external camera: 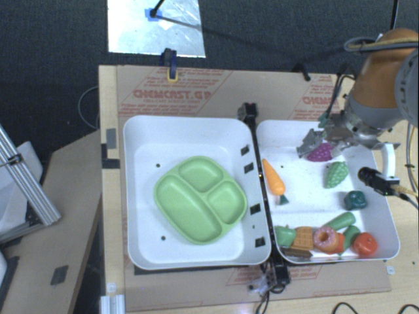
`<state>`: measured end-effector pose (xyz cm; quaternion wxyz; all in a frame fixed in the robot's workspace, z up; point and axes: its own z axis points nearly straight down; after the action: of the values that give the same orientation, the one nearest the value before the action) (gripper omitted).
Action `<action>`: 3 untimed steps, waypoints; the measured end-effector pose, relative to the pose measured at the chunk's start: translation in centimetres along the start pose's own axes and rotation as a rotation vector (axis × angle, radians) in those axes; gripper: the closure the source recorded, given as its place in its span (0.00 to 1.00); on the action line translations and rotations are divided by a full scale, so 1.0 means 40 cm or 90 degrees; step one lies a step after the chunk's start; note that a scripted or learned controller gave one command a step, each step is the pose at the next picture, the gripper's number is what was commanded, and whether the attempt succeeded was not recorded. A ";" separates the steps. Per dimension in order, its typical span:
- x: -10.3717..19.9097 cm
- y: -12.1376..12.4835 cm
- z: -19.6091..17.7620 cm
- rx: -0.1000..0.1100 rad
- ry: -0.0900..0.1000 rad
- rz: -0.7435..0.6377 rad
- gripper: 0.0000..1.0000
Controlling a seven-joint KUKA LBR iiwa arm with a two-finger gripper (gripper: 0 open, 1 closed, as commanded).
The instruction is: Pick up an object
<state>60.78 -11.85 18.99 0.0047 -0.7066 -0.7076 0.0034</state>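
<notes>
**Reaching into the right bin's far end**

Hovering over the right bin [288,133], I see bare floor only in its middle; toys crowd the near wall. My gripper [313,144] sits at the purple grapes [321,152], whether grasping I cannot tell. The green grapes [336,174] and carrot [273,177] lie nearby. The left bin [141,136] holds a green plate [200,199]. The board [170,84] reads "CHEMCAST".

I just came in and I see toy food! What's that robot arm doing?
The robot arm is reaching into the right bin from the side, and its pincer is down over a purple bunch of grapes near the back. I can't tell whether it has hold of them. Other toys lie nearby: a carrot, green grapes, a donut and a tomato. The left bin has a green divided plate.
</notes>
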 end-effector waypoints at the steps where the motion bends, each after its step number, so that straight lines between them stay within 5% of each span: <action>1: 0.000 0.007 -0.017 -0.008 -0.001 -0.001 0.00; 3: -0.019 -0.016 0.217 -0.006 -0.001 0.000 0.00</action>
<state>60.04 -12.59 10.33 0.0012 -0.7067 -0.7075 0.0007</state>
